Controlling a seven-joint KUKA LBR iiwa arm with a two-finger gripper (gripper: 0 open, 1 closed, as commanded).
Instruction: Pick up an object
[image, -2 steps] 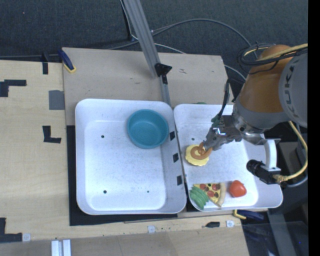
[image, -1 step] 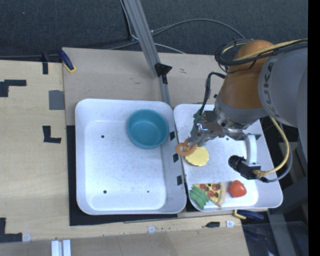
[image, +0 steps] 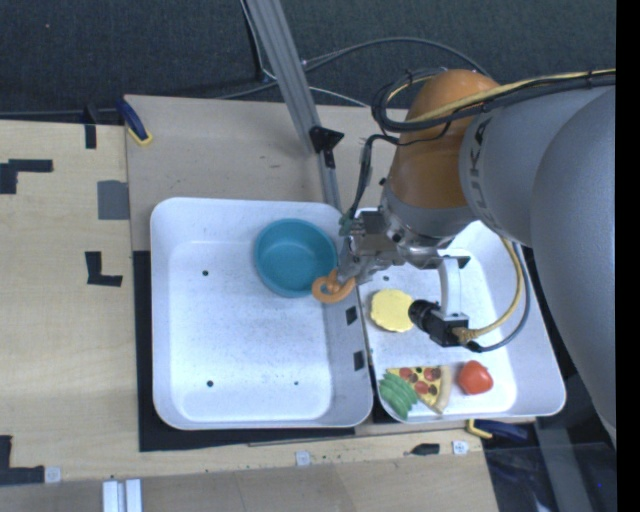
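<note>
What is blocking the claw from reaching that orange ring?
Nothing visible. The claw sits right at the orange ring, on the wall between the bins; the blue bowl lies just beside it.

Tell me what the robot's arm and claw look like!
The arm is big, round and smooth, mostly grey, with a shiny orange band just above the wrist. Black and yellow cables loop around it and curve down past the wrist. The claw at its tip is small, made of grey metal with dark parts. A little black box with a cable hangs off the side.
</note>
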